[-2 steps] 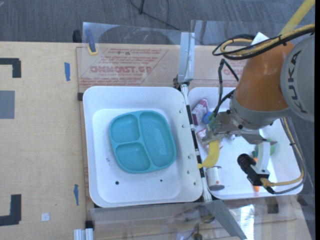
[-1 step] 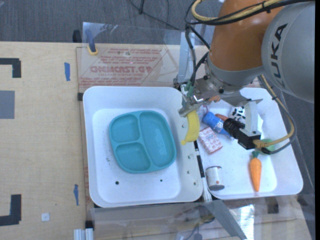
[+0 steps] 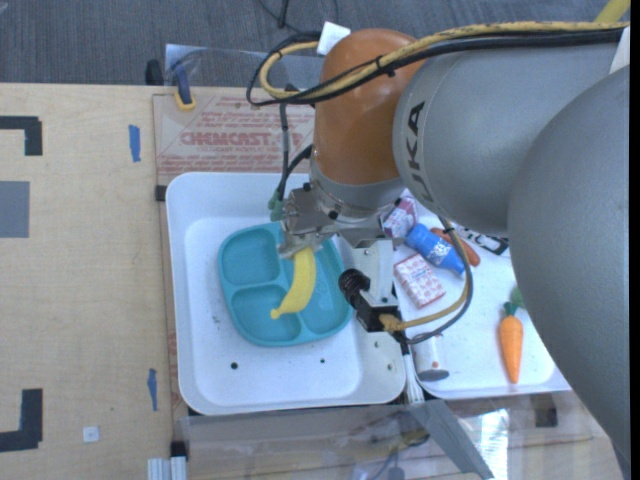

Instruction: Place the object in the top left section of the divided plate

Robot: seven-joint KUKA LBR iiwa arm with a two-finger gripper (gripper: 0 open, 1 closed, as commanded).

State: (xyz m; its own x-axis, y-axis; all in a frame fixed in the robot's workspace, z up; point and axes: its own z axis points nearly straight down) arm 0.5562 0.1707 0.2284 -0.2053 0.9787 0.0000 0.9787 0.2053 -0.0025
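- Right now I see the banana hanging down from under the wrist, its upper end up at the gripper and its lower tip over the plate.
- From my view the banana lies across the plate's right side, over the ridge between sections; I can't say whether it touches the plate or hangs just above it.
- I can't tell how the gripper's tips stand, since the wrist covers them, so I won't call the banana held.
- I read the plate as teal, divided, sitting in the left bin, toward that bin's upper middle.
- Over the plate's upper right edge I see the arm, grey with its orange band, reaching in from the right.
- In the right bin I make out a carrot near the right side, a small red-and-white packet, and a blue bottle just above the packet.
- Beyond the bins' far edge lies a cardboard sheet on the bench.
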